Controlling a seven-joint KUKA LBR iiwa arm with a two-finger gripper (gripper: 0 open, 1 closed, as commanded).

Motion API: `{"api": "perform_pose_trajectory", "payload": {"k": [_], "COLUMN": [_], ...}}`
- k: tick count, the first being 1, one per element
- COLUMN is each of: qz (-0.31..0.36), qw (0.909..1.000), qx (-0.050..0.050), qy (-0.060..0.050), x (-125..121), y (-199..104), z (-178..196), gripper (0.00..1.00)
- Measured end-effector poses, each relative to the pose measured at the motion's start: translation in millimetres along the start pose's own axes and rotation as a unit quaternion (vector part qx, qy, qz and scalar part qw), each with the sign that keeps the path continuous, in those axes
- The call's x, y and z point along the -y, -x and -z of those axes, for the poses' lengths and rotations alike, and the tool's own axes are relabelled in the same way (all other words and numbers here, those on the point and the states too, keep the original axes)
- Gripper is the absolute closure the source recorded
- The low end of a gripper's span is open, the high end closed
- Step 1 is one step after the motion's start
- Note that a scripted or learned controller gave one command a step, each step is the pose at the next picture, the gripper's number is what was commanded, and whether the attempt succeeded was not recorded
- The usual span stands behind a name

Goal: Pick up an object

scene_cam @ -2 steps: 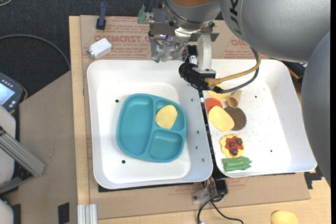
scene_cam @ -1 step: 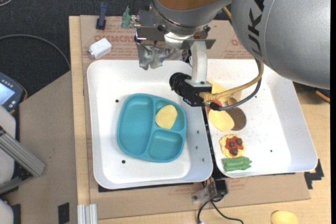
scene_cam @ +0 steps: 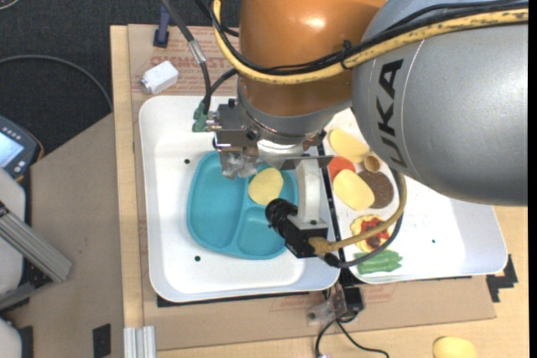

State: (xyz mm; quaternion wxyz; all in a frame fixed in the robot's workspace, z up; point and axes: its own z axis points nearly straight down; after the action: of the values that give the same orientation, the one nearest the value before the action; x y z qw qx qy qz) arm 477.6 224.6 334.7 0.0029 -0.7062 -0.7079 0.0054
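Two shallow white bins sit side by side on the counter (scene_cam: 126,180). The arm (scene_cam: 436,80) covers much of both, its orange band (scene_cam: 306,21) uppermost and the gripper (scene_cam: 252,168) lowered over the left bin (scene_cam: 159,205).

Whether the fingers are apart or together cannot be told; the wrist body hides them from above. No object is visibly between them.

Directly below and around the gripper lies a blue divided tray (scene_cam: 222,218), resting flat on the floor of the left bin. A pale yellow, rounded piece (scene_cam: 267,185) lies on the tray just beside the gripper, toward the right bin.

Farther to that side, past the shared bin wall, the right bin (scene_cam: 470,247) holds a cluster of toy food: a yellow oval piece (scene_cam: 354,190), a pale yellow piece (scene_cam: 348,144), a red piece (scene_cam: 341,166) between them, a brown disc (scene_cam: 382,190) and a green piece (scene_cam: 377,264) nearest the camera.

A black and yellow cable (scene_cam: 336,243) hangs from the wrist over the shared wall.
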Motion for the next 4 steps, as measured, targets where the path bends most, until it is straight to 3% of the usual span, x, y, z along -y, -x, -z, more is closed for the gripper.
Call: {"api": "perform_pose_trajectory", "payload": {"k": [1, 2, 4], "qz": [-0.001, 0.0, 0.001], "qw": [0.9998, 1.0, 0.9999], "qx": [-0.006, -0.003, -0.004], "qy": [0.017, 0.008, 0.012], "x": [-54, -52, -53], "y": [7, 5, 4], "z": [211, 212, 233], "gripper": [1.0, 1.0, 1.0]}}
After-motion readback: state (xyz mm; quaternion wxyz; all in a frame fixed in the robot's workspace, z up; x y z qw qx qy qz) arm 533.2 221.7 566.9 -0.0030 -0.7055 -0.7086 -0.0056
